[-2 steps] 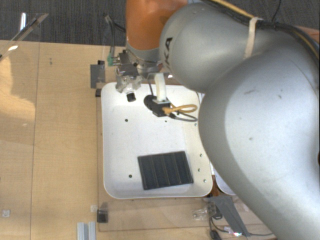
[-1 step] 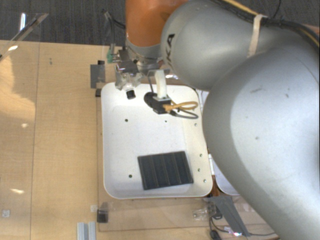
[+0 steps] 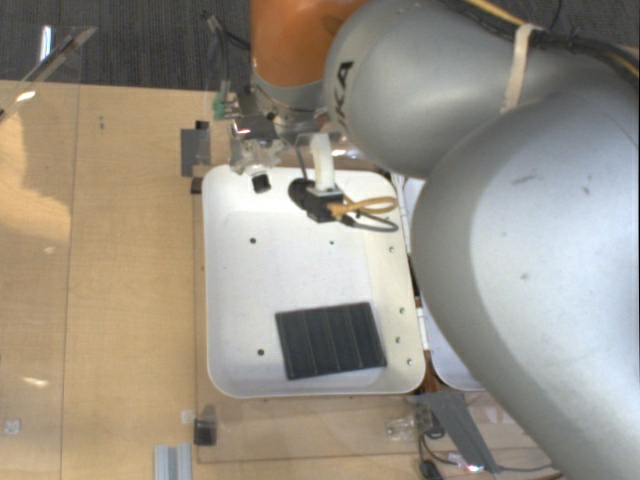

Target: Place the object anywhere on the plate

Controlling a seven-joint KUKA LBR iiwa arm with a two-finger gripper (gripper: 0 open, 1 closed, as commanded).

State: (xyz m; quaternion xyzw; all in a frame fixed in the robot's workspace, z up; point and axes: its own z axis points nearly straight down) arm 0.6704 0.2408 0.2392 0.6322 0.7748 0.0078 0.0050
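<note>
The grey arm (image 3: 520, 268) reaches in from the right and fills the foreground, its orange band (image 3: 295, 28) above the wrist, the tool (image 3: 255, 150) pointing downward at the far end.

The arm (image 3: 500, 218) hides most of the right bin (image 3: 452, 373), well off to the right of the gripper (image 3: 247, 156); a sliver shows. The top and right edges cut the arm off. Just beside the gripper, a small black thing (image 3: 261, 181) is too small to name.
</note>
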